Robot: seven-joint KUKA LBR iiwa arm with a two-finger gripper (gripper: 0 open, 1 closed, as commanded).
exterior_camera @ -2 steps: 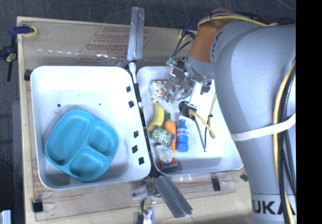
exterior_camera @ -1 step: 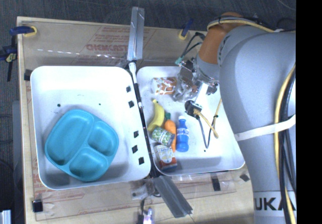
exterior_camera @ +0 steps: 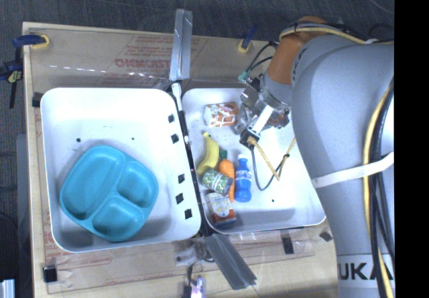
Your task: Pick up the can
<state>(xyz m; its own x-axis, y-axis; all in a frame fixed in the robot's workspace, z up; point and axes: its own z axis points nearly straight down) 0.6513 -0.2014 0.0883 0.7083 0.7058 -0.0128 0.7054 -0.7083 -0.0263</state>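
Note:
The can [exterior_camera: 216, 181], small with a green label, lies in the right bin [exterior_camera: 295, 203] near its left wall. It is packed between a banana [exterior_camera: 210, 153], an orange item [exterior_camera: 228, 169] and a blue bottle [exterior_camera: 242, 179]. My gripper [exterior_camera: 249, 113] hangs over the far part of the right bin, just right of a white and orange carton [exterior_camera: 221, 114]. It is well up and to the right of the can, apart from it. Nothing shows in its grasp.
A printed packet [exterior_camera: 221, 207] lies at the right bin's near left corner, below the can. The left bin [exterior_camera: 60, 109] holds a blue divided plate [exterior_camera: 108, 191]. The grey arm [exterior_camera: 342, 129] covers the right bin's right side.

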